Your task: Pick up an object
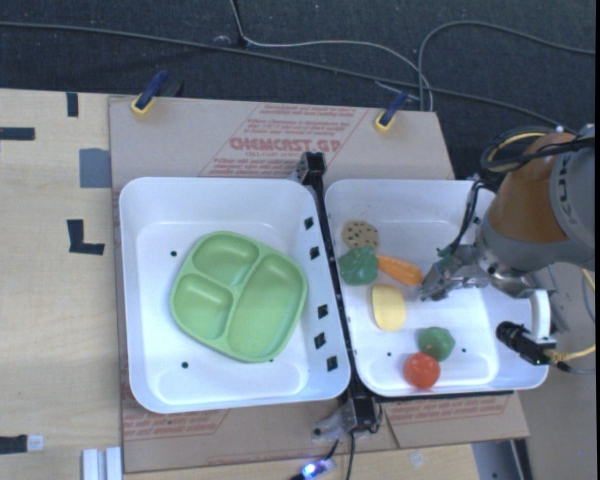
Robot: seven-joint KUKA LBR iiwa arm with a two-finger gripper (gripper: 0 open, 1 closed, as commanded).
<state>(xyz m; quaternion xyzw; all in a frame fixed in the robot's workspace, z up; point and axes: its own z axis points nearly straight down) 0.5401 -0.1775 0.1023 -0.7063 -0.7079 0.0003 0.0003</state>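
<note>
Arm [540, 208] in from right, wrist over right bin [410, 196]. Gripper [442, 280] low inside that bin, tip just right of the orange carrot [400, 268], near its right end; can't tell if touching. Nothing visibly between the gripper parts. Open/closed: can't tell, view too small and dark there.

Right bin contents, all on bin floor:
- tan cookie-like disc [360, 234], far-left area
- green leafy piece [358, 266], just near-side of the disc, touching or almost touching carrot's left end
- yellow block [388, 308], near side of carrot, mid bin
- small green lump [437, 342], near-right of yellow block
- red tomato-ish ball [422, 370], by near wall, just beside green lump

Left bin [140, 268]: green divided plate [240, 295], 3 compartments, lying flat approx. centre, rotated a bit.

Both bins sit on cardboard sheet [280, 138] on the tabletop [40, 268]; 2 yellow/blue clamps [148, 94] at sheet's far edge. Cables run across dark far area.
</note>
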